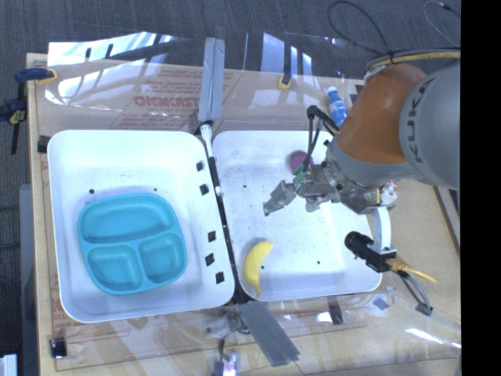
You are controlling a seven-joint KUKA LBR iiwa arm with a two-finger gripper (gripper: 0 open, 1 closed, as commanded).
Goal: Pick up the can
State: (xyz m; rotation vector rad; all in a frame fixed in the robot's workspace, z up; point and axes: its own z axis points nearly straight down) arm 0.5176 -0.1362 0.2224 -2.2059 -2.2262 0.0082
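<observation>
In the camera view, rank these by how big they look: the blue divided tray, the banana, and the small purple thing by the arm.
1. Blue divided tray, in the left bin
2. Banana, right bin
3. Purple thing, partly hidden behind the arm, so its full size is unsure

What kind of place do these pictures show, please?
Probably a robotics lab test bench: a grey arm with its gripper over two white bins, holding a blue divided tray and a banana, with loose cables.
</observation>
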